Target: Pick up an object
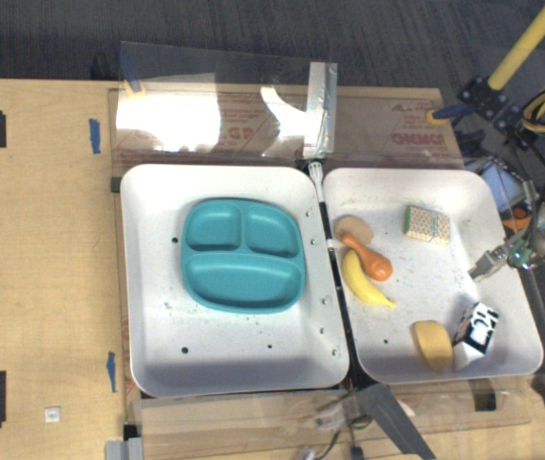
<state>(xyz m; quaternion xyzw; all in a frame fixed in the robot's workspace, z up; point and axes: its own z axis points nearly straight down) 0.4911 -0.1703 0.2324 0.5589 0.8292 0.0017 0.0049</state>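
Overlapping carrot [368, 257] hiding banana's [364, 284] end

Divided plate [243, 255] in left bin [147, 343]; banana [363, 282], carrot [368, 257], sponge [427, 223] in right bin [397, 353].

The gripper [490, 263] is a small metallic assembly – grey-silver fingers on a darker body, with a greenish detail near its base. At 3 o'clock, a patch of orange shows beside it – possibly the wrist band; detail is blurred.
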